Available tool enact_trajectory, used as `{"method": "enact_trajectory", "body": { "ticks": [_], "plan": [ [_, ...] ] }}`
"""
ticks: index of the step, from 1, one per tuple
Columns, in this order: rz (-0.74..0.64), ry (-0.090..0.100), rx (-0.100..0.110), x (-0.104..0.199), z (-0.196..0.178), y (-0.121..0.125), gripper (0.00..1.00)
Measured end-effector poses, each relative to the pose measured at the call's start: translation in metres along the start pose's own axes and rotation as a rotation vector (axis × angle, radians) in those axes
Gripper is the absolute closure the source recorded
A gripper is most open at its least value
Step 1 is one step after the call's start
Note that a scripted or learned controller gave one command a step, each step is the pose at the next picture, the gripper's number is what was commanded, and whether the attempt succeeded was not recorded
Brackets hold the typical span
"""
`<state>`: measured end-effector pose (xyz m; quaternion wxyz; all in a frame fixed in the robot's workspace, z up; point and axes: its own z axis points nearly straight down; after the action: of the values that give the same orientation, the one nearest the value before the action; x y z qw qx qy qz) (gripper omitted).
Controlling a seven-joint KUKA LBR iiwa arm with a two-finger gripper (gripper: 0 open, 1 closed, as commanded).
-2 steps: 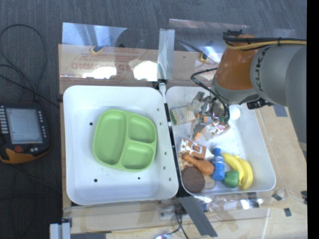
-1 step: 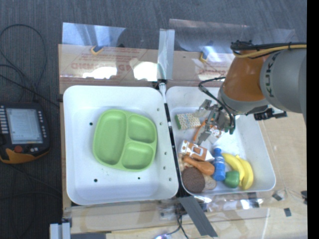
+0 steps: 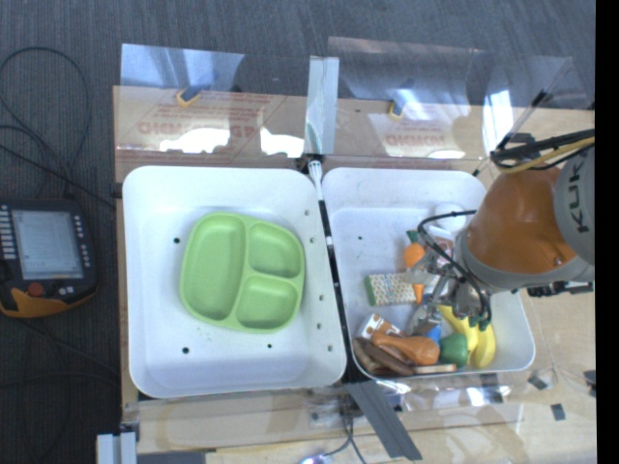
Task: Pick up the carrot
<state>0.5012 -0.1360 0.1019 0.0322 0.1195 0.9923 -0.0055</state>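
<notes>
The carrot (image 3: 410, 347) is an orange piece lying near the front wall of the right bin (image 3: 387, 206), among other toy foods. My gripper (image 3: 432, 298) reaches in from the right under the orange wrist band and hangs low over the middle of that bin. It is a little behind the carrot and above it. A small orange piece (image 3: 414, 255) lies just left of the gripper, partly hidden by cables.
A yellow banana (image 3: 480, 342), a green piece (image 3: 453, 349), a blue piece (image 3: 432, 333), a brown item (image 3: 383, 359) and a patterned packet (image 3: 391, 287) crowd the right bin's front. The left bin (image 3: 155, 356) holds a green divided plate (image 3: 242, 271).
</notes>
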Motion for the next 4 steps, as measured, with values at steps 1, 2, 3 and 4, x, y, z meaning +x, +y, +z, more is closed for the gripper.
{"method": "enact_trajectory", "body": {
  "ticks": [1, 2, 3, 4],
  "plan": [
    [-0.039, 0.033, -0.004, -0.064, 0.008, 0.043, 0.00],
    [-0.039, 0.016, -0.004, -0.069, -0.005, 0.044, 1.00],
    [-0.122, 0.054, -0.009, -0.040, -0.084, 0.101, 1.00],
    [-0.225, 0.065, -0.010, 0.035, -0.085, 0.103, 1.00]
  ]
}}
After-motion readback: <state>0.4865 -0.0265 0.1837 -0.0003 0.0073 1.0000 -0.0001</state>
